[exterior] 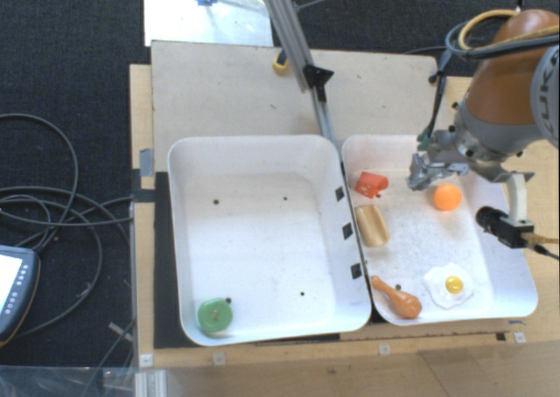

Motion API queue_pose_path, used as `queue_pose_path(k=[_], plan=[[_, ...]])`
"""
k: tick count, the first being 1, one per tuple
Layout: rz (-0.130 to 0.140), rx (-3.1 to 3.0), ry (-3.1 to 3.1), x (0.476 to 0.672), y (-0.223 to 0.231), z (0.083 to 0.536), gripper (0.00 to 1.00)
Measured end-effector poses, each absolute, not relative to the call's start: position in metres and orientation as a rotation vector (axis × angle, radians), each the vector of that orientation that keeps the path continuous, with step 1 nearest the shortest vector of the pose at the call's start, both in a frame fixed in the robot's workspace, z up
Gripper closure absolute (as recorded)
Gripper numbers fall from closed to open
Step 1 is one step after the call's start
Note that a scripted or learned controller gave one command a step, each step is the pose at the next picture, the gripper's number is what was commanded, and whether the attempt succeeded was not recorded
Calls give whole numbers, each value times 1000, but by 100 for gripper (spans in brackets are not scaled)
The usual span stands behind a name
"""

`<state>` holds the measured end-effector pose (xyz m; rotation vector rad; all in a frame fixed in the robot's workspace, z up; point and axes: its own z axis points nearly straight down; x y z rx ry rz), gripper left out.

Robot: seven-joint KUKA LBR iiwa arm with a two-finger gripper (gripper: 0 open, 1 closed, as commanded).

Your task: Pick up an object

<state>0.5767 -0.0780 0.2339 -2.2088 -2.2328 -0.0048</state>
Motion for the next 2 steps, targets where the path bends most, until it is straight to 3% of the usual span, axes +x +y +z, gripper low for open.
queue_pose_path(k=[2], plan=[[-5,-2207,-2234,559,42,235,100]])
